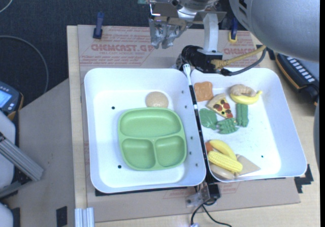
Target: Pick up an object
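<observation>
My gripper hangs high above the back edge of the left bin, over the brown board, with nothing seen between its fingers. The right bin holds toy food: an orange toast square, a pizza slice, a banana on a beige pastry, green vegetables, a corn cob and a yellow pepper. In the left bin lie a green divided plate and a beige bun.
A blue clamp sits on the board's back left corner. The arm's grey body fills the upper right. A brown wedge lies beside the corn at the right bin's front.
</observation>
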Controlling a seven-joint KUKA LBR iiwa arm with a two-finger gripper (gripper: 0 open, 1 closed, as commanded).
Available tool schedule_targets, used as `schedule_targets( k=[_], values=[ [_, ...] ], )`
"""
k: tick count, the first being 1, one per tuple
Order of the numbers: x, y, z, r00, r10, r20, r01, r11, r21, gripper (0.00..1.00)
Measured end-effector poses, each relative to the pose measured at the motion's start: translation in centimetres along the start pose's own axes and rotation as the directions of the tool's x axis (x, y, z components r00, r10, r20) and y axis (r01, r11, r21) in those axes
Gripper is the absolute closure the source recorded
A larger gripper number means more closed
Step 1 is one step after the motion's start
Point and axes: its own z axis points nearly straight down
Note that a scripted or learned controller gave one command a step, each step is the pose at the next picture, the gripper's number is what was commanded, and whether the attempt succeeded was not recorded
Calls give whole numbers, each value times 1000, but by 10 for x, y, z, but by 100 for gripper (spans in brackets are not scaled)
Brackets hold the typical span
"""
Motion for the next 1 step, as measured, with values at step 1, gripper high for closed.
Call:
schedule_targets(
  k=[1],
  values=[
    [24,-62,147,1000,-5,7,4,999,38,100]
  ],
)
